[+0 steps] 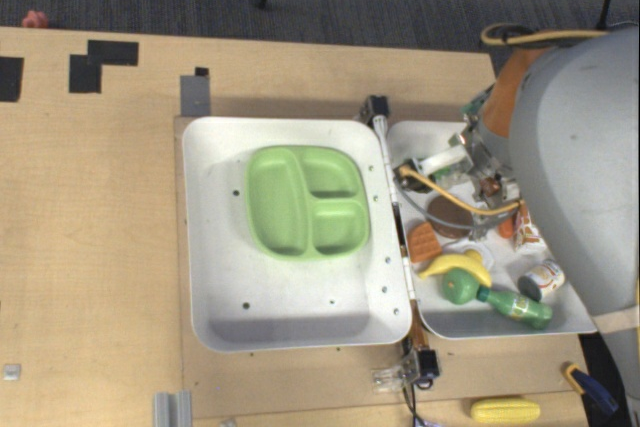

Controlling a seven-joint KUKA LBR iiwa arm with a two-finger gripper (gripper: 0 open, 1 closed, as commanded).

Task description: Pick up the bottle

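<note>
The bottle [517, 307] is green with a yellowish label. It lies on its side near the front edge of the right bin [440, 327], neck pointing left toward a green round fruit [459, 288]. My gripper [487, 183] hangs over the back half of that bin, above a brown bowl [449, 213] and well behind the bottle. The grey arm with its orange band [510, 95] covers the bin's right side.
The right bin also holds a yellow banana [456, 265], an orange piece [424, 241], a small white can [546, 277] and other clutter. A green divided plate [305, 201] sits in the left bin [215, 295]. A yellow item [505, 408] lies on the bench in front.
</note>
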